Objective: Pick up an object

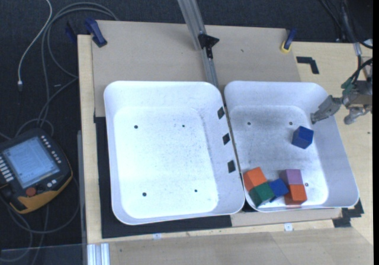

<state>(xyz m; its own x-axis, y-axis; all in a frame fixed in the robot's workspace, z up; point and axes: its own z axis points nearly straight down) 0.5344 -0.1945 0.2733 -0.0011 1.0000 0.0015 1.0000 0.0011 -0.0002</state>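
Camera view gives you the gripper (339, 112) at the right bin's (269, 91) right rim, its two fingers spread apart with nothing between them. Just inside that rim you'll find a lone blue cube (302, 137). Along the bin's near edge sit an orange block (254, 177), green block (262, 192), small blue block (279, 187), purple block (294, 175) and red-orange block (296, 193), bunched together.

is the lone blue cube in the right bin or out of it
In. The blue cube sits on the floor of the right bin, apart from the cluster of blocks at its near edge.
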